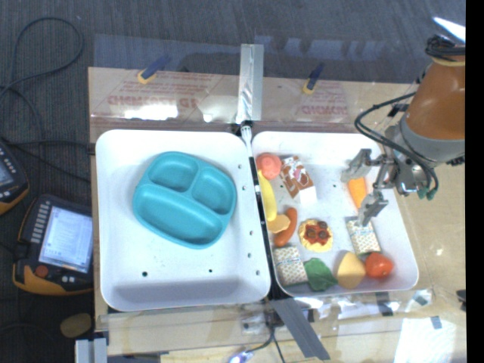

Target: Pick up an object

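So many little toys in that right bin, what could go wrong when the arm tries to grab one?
The pincer hangs over the carrot with its fingers spread, so it might close beside it and come up empty. The toys lie crowded: the tomato touches the pear, so one grab there could shove the neighbor.

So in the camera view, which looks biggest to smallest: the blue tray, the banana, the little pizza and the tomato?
1. blue tray, by far the biggest
2. banana, long and thin
3. and 4. little pizza and tomato: they look about alike, so I won't rank them.
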`<action>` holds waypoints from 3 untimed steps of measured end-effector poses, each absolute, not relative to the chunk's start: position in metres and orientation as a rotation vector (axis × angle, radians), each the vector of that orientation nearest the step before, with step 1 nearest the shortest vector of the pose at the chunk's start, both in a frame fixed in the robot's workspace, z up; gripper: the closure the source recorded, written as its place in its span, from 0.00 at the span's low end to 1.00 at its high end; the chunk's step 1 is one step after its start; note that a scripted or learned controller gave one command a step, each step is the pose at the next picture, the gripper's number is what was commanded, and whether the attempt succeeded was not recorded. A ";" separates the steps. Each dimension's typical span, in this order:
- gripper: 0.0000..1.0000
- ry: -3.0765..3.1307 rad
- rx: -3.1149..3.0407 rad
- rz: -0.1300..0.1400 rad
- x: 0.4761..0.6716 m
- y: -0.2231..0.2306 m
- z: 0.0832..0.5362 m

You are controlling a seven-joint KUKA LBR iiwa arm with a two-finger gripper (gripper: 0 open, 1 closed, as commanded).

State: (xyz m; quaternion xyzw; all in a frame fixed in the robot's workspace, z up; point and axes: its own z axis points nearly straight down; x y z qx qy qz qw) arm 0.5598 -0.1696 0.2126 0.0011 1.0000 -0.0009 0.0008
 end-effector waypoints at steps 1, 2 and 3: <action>0.00 3.138 -0.106 -0.004 0.536 -0.203 0.214; 0.00 3.138 0.088 -0.001 0.582 -0.220 0.212; 0.00 3.117 0.360 -0.005 0.642 -0.216 0.094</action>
